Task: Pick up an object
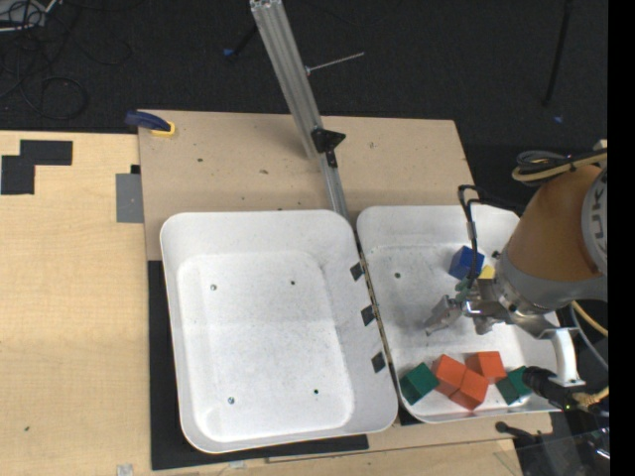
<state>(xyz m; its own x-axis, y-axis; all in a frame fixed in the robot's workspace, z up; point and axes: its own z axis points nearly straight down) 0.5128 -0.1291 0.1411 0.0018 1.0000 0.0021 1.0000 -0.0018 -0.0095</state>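
Two bins: left bin (263, 335) and right bin (417, 236) sit side by side on the bench; the loose objects lie in the right one.
Arm: reaches in from the right, orange band above the wrist, wrist low over the right bin.
Gripper (444, 315): metal fingers angle down and left toward the bin floor; the jaws appear apart, with nothing visible between them.
Blue block (465, 262): sits just beside the wrist, partly masked by it; contact cannot be told.
Front cluster: green block (419, 381), orange block (455, 375), second orange block (486, 364) and second green block (514, 386) crowd the front wall, several touching.
Step in hand, as judged: approach, no object secured.
Advice: choose one target; the blue block stands apart from the rest, so it is the cleaner pick.
Alignment: centre the fingers on opposite flat faces before descending.
Risk: cluster blocks touch, so a finger may land on a neighbour or push the target against the wall.
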